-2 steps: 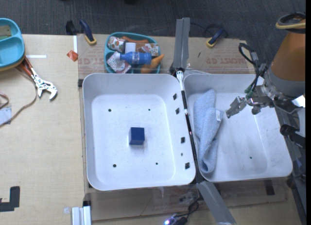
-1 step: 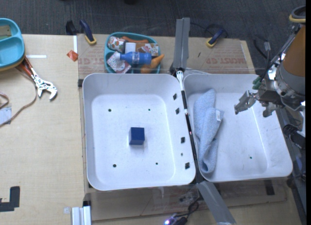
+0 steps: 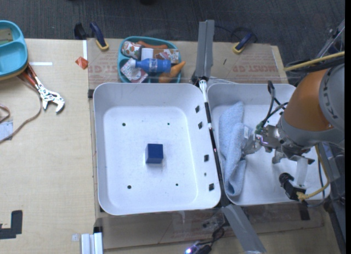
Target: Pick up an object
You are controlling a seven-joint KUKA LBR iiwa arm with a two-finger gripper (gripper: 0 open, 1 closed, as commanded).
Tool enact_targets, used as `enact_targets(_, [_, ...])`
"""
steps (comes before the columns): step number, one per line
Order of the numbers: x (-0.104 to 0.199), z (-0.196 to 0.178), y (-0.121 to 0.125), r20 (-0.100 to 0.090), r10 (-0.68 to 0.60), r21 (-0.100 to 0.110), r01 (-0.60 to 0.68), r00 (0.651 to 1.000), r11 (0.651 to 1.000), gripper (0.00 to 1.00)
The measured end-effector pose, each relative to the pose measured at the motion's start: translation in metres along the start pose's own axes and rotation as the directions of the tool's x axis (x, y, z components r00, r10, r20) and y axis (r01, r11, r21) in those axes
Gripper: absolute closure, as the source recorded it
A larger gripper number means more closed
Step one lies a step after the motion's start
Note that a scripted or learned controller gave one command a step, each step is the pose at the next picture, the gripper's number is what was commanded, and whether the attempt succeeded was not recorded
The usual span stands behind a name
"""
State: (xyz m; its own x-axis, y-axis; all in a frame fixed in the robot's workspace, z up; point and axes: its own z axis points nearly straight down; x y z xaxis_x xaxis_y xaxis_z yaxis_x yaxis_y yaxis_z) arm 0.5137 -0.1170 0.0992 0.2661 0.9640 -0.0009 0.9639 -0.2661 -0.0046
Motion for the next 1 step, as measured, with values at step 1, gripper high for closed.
enact_targets(1, [0.0172,0.0074,0.0388,0.001,-0.211,-0.004,0.211,0.977,0.977,0.0])
